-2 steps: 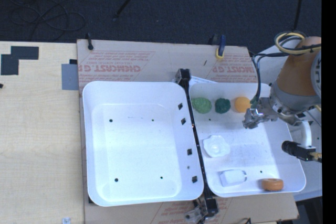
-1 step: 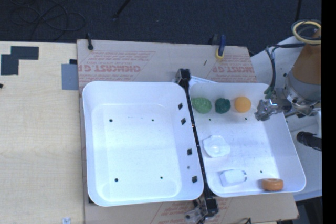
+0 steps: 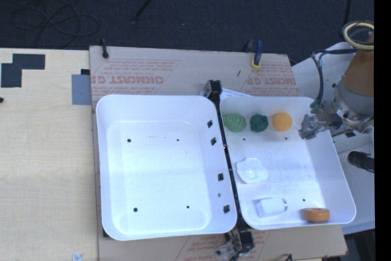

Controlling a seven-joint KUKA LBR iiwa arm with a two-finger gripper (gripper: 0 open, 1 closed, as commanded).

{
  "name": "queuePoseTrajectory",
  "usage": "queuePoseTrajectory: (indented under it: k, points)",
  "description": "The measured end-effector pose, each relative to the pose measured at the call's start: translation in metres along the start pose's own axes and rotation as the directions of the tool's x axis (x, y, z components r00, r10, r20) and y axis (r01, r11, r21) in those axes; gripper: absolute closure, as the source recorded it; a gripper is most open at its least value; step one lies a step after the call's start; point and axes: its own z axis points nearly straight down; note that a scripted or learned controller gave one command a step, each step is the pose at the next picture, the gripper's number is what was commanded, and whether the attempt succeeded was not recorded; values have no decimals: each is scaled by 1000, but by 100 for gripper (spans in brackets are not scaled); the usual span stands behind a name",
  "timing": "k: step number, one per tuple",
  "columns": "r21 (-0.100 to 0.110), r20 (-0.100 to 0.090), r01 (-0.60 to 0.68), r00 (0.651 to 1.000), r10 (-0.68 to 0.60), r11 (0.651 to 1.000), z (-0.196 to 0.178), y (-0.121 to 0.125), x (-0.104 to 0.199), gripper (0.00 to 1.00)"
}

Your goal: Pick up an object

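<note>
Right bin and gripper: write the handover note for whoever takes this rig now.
Gripper: at the right bin's far right rim, holding nothing visible; its state is unclear.
Along the far wall: light green lump, dark green ball, orange ball.
Mid-bin: crumpled white piece. Near edge: white block, orange ring.
Done: nothing lifted.
Left: pick up one object; the orange ball lies nearest the gripper.
</note>
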Motion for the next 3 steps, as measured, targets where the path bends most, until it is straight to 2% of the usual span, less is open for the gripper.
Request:
queuePoseTrajectory:
  k: [1,2,3]
  points:
    - [3,-1,0,1000,0,1000,12,0,1,100]
    - [5,-2,0,1000,0,1000,30,-16,0,100]
    - [4,-2,0,1000,0,1000,28,-42,0,100]
